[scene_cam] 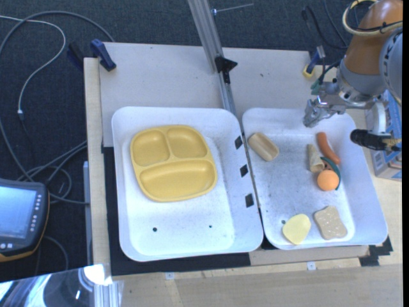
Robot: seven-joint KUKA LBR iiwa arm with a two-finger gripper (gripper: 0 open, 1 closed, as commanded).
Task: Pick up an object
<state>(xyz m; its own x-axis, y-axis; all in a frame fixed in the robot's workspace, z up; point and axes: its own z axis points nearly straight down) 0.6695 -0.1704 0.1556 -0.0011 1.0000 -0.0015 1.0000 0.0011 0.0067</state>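
At 1 o'clock of right bin [358,190], gripper [313,116] hangs above bare floor; finger state cannot tell, nothing visibly held. Carrot [328,147] at its 4 o'clock, apart.

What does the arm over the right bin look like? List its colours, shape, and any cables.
The arm is rounded and bulky, grey with a broad orange band above the wrist. A yellowish cable loops beside that band, and dark wires run along the wrist. It tapers to a small metallic grey gripper.
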